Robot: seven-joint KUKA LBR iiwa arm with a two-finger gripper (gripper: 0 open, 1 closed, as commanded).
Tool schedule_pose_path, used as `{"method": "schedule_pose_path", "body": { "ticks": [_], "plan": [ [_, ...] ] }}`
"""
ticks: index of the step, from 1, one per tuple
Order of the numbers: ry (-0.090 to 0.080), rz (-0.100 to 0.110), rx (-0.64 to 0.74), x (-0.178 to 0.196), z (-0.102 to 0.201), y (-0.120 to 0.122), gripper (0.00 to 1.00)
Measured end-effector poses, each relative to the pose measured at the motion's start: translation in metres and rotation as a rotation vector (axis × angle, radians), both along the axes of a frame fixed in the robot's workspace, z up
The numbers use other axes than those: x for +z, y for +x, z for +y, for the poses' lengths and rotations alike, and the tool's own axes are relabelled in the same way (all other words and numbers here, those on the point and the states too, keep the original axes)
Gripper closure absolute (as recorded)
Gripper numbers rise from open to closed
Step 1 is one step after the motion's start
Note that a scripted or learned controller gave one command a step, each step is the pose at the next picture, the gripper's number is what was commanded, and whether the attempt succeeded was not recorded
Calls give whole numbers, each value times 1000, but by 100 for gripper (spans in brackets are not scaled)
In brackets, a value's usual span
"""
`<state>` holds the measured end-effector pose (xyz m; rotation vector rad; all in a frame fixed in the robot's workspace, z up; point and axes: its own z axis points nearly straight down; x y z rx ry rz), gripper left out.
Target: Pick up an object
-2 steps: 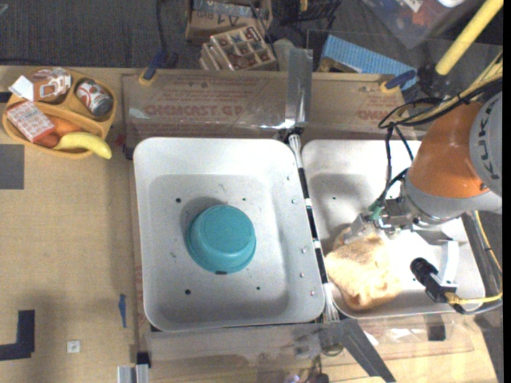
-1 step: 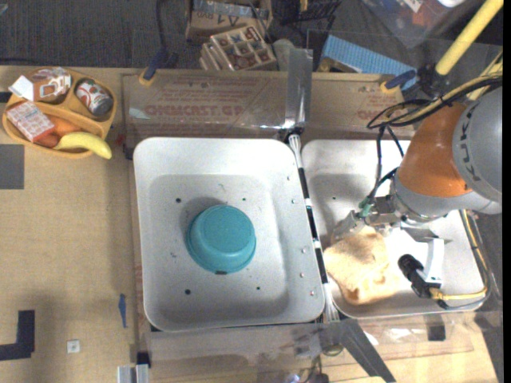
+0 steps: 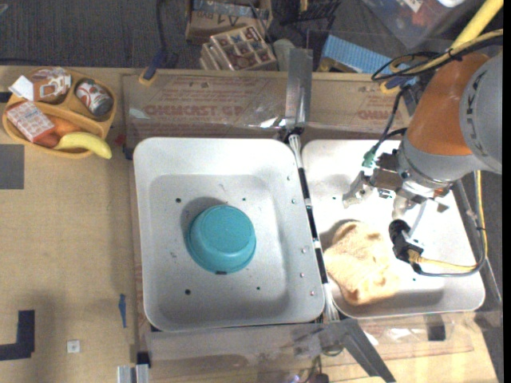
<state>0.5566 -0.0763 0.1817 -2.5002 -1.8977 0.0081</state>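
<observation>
Bread (image 3: 361, 263) lies below the hand (image 3: 383, 199), grip state indiscernible; approach step, next move: descend onto bread, close.

The bench (image 3: 64, 246) is carrying two white bins (image 3: 160, 174) side by side, with a yellow food tray (image 3: 20, 126) sitting at its far-left corner.

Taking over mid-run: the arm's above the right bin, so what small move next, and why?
Probably ease the gripper down and toward the tan cloth-like lump, the right bin's one object. It lies just beside the gripper, toward the bin's near left corner.
</observation>
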Motion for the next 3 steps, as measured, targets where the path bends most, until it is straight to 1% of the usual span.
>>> {"method": "schedule_pose_path", "body": {
  "ticks": [1, 2, 3],
  "plan": [
    [2, -12, 35, -94, -30, -11, 0],
    [1, -14, 319, -94, -57, 9, 0],
    [0, -14, 443, -94, -21, -30, 0]
  ]
}}
